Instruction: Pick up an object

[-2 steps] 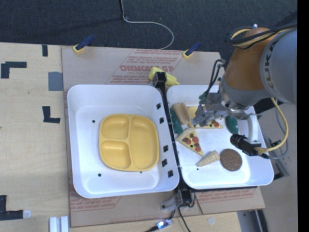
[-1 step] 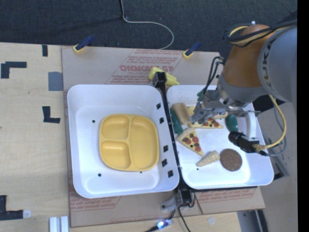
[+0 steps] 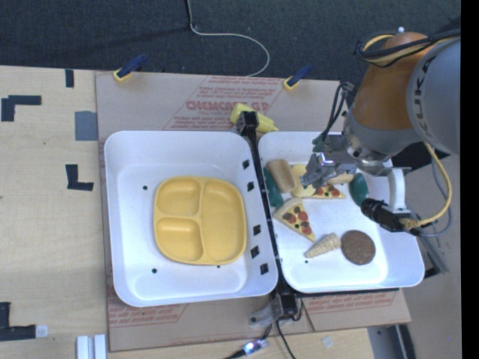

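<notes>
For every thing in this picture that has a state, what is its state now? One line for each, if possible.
Yellow plastic divided plate: flat in the left white bin, nothing on it.
Toy pizza slice: flat in the right white bin.
Toy ice-cream cone: on its side.
Brown round cookie: flat.
Gripper: low over the toys at the right bin's far side.

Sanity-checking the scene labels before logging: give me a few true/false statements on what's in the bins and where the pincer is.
1. The yellow divided plate lies in the left bin. True.
2. The pincer is over the left bin. False: it is over the right bin, at its far side.
3. A pizza slice lies in the right bin. True.
4. The brown round cookie sits on the yellow plate. False: it is in the right bin, beside the ice cream cone.
</notes>
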